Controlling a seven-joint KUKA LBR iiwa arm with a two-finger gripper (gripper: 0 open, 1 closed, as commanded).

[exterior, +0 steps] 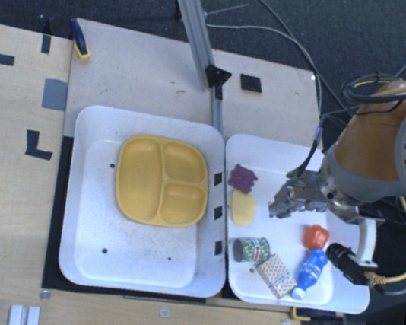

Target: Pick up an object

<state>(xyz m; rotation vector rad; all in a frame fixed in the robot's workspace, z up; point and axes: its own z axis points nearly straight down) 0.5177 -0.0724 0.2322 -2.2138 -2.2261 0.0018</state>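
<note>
**A:** Report containers and contents.

**B:** Two shallow white bins sit side by side. The left bin [89, 200] holds one yellow tray [162, 181], lying flat toward the bin's 12 o'clock half. The right bin [270, 152] holds six items. A purple lump [243, 177] lies at 10 o'clock; a pale yellow block [242, 208] is just beside it at its 6 o'clock. A green can [252, 249] lies on its side at 7 o'clock in the bin, with a patterned box [276, 276] just beside it at 5 o'clock. A blue bottle [310, 272] lies tilted at the bin's 5 o'clock, and an orange piece [316, 235] is just beside its top end.

**A:** Materials and shapes?

**B:** The tray is a rounded rectangle with three compartments, smooth and matte. The purple lump is knobbly. The yellow block has rounded corners. The box carries a fine checked print. Both bins look like smooth plastic with dark specks on the floors.

**A:** Gripper condition?

**B:** The gripper [283, 207] hangs over the right bin's middle, at 3 o'clock from the yellow block and apart from it. Nothing shows between its fingers; whether they are spread or pressed together I cannot tell.

**A:** Surface and surroundings?

**B:** The bins rest on a pale board [141, 70] on a light wooden bench [2, 163] marked with dark tape. A metal pole [193, 13] slants in at 12 o'clock, and cables [285, 40] cross dark flooring.
</note>
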